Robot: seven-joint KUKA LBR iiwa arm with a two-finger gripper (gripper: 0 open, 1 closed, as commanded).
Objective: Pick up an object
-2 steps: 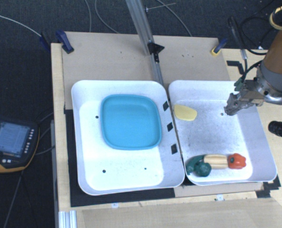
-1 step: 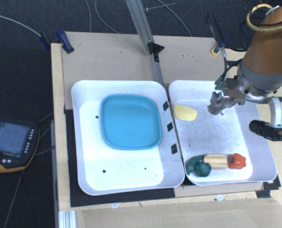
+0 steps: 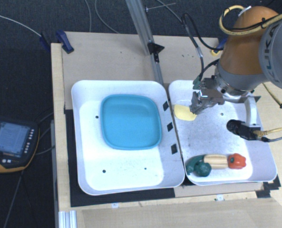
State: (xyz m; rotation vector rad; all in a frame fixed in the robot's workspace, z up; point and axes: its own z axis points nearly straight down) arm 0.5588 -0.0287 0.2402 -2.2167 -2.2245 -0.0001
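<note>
The right bin point(image 3: 259, 151) has open floor through its middle, with a pale yellow piece point(image 3: 183, 112) at the upper left where the claw point(image 3: 196, 107) hangs, and a green vegetable point(image 3: 199, 167), a beige roll point(image 3: 216, 161) and a red pepper point(image 3: 236, 161) lined along its near edge. A black fitting point(image 3: 240, 128) with its cable juts in from the right. In the left bin point(image 3: 83, 127) a blue plate point(image 3: 131, 121) takes the centre, leaving bare strips around it.
</note>
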